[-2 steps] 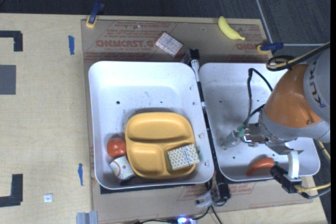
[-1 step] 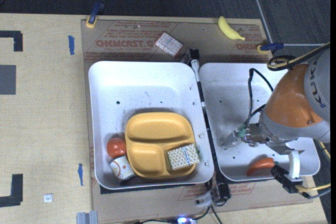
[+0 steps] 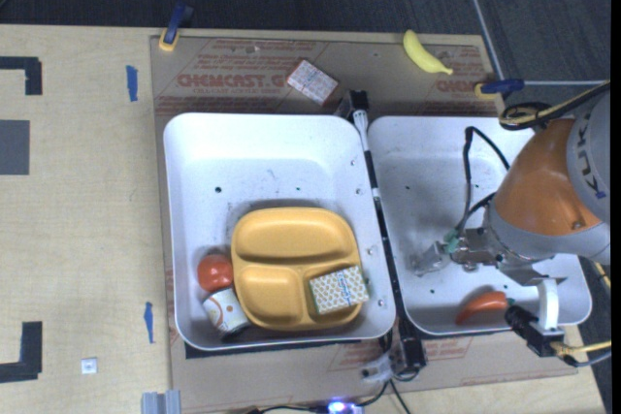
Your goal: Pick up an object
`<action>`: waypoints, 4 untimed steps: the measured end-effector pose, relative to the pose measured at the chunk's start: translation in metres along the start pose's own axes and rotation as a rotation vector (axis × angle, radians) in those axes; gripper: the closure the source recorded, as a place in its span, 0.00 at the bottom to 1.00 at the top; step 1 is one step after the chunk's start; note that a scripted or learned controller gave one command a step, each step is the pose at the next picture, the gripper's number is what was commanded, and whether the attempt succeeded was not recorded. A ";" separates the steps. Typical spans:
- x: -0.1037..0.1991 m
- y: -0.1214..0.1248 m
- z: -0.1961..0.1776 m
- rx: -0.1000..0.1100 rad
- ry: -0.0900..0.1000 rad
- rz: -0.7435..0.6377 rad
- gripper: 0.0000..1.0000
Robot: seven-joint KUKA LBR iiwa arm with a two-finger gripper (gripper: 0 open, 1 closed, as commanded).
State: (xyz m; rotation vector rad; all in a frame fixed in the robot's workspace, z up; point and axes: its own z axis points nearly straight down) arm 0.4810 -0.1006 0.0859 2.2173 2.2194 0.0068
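My gripper (image 3: 427, 259) is low over the floor of the right bin (image 3: 417, 150), near its left-centre, reaching in from the grey and orange arm (image 3: 548, 199) on the right. A red-orange elongated object (image 3: 482, 305) lies near the front wall of that bin, to the right of and nearer than the gripper, apart from it. In the left bin (image 3: 262, 145) a yellow divided plate (image 3: 286, 252) carries a patterned box (image 3: 339, 289). A red ball (image 3: 214, 271) and a white-and-orange cup (image 3: 224, 309) sit at the plate's left side.
A yellow banana (image 3: 425, 53) and a small patterned card (image 3: 311, 80) lie on the brown board behind the bins. Blue clamps (image 3: 175, 22) (image 3: 501, 87) hold the board's far corners. A black cable (image 3: 473, 172) hangs over the right bin.
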 end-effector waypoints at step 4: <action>0.005 0.000 0.000 0.000 -0.001 0.000 0.00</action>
